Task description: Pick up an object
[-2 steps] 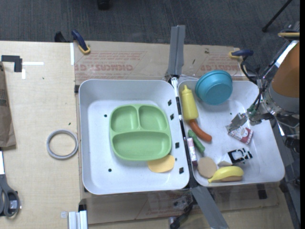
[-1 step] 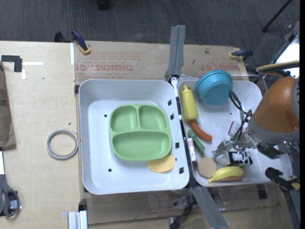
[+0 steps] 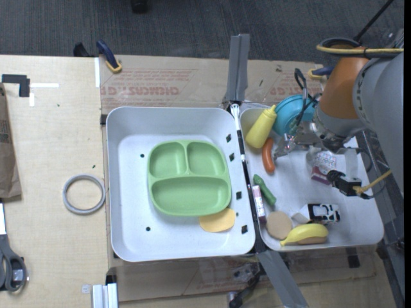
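Banana (image 3: 304, 234) lies at the near edge of the right bin (image 3: 359, 236), beside a tan round disc (image 3: 279, 224). Farther back, an orange sausage-shaped toy (image 3: 268, 156) lies just left of the gripper (image 3: 282, 147), whose fingers are spread apart with nothing between them. A yellow bottle (image 3: 261, 126) leans at the far end. The left bin (image 3: 122, 172) holds a green divided plate (image 3: 189, 178).

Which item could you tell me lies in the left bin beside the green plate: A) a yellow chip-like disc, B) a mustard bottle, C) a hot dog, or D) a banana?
A: the yellow disc rests against the green plate in the left bin.
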Controlling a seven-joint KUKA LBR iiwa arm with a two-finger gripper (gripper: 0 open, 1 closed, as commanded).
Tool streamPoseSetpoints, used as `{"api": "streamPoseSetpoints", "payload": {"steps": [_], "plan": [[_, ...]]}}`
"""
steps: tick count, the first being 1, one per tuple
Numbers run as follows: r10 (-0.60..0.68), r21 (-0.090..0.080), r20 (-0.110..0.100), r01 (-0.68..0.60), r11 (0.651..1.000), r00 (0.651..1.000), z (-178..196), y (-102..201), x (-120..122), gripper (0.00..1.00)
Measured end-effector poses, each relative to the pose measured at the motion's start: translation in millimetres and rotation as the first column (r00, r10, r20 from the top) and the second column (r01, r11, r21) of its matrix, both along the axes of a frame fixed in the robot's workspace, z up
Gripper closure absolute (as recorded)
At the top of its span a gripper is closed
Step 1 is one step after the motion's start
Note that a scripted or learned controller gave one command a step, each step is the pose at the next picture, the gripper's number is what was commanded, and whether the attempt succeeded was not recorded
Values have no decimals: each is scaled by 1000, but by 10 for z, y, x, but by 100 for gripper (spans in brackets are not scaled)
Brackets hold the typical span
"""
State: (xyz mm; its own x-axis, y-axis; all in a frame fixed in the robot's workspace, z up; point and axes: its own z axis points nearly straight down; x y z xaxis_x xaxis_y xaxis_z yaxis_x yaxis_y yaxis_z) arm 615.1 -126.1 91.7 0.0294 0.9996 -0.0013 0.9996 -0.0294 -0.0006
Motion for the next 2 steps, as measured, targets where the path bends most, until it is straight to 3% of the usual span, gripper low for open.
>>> {"api": "streamPoseSetpoints", "payload": {"steps": [1, 2], "plan": [[-88, 0, -2, 88, 996, 996, -1, 230, -324, 0], [-107, 1, -20, 107, 994, 994, -34, -57, 334, 0]]}}
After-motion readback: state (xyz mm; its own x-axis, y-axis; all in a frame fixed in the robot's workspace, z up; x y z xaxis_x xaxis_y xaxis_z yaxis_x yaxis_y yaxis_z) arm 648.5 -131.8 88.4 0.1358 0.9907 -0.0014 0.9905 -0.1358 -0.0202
